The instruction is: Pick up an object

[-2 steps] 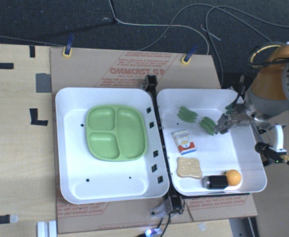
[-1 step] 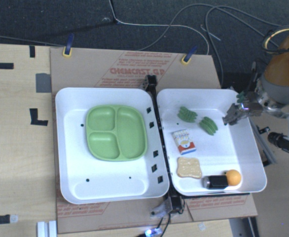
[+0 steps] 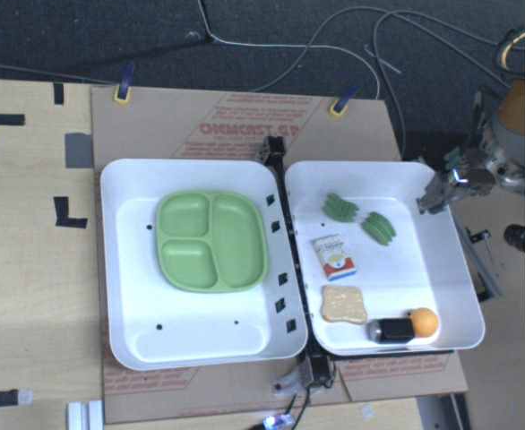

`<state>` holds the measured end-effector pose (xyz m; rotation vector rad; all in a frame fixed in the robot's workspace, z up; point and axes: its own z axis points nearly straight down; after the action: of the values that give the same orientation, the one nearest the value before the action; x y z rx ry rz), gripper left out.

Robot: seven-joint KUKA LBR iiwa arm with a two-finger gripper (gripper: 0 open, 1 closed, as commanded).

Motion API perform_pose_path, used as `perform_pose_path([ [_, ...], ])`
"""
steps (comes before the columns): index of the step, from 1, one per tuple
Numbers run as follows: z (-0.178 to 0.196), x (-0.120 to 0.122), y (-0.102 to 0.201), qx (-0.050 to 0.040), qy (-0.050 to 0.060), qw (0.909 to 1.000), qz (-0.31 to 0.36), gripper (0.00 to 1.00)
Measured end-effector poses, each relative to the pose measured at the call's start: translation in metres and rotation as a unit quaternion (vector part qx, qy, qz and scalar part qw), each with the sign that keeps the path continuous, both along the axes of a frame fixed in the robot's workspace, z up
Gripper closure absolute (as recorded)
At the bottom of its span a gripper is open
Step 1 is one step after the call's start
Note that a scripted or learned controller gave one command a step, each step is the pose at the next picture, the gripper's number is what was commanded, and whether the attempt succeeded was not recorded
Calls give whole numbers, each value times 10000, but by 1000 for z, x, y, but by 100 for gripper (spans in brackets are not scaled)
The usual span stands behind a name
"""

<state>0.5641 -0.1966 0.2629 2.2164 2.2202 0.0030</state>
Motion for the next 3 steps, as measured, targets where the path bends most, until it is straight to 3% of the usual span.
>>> perform_pose_path([
  [2,3,22,103,18,24,10000,27,100],
  [3,-17,36,153,12,35,10000,21,100],
])
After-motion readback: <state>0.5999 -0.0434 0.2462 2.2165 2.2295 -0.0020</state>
